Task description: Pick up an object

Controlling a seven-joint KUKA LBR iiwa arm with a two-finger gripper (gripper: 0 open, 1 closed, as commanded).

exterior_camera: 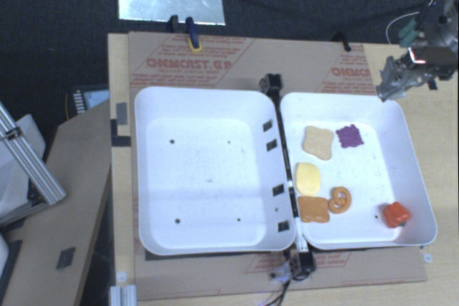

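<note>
Gripper (393, 86) hovers over the right bin's (412, 147) far right corner, nothing seen in it; can't tell how its fingers are set. Right bin holds a purple piece (349, 135) and beige toast-shaped piece (318, 142) toward the far side. Yellow piece (308, 178), brown piece (313, 209), orange pretzel (339, 199) near the left wall, red-orange piece (395, 214) in the near right corner.

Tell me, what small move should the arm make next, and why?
Probably swing left and down toward the purple piece. The gripper hangs over the right bin's far corner, above everything, and that piece lies nearest, apart from the other food items.
</note>
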